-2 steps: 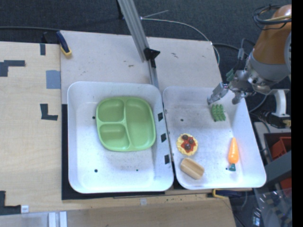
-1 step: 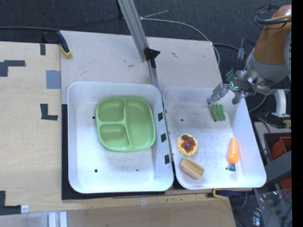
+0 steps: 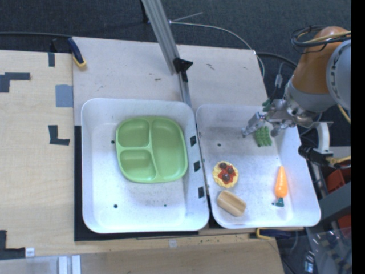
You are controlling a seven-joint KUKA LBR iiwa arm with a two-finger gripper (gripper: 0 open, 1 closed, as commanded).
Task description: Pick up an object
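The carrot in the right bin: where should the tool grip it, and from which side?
Grip the carrot across its orange middle, coming straight down from above with the fingers closing left-right. It lies flat and narrow, running up-down in the view, green end toward the bin's near rim, with bare floor on both long sides.

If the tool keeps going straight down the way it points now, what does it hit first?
Most likely the green toy vegetable lying right under the tool in the right bin. Depth is hard to judge from this slanted view, so it might land on the bin floor just beside it.
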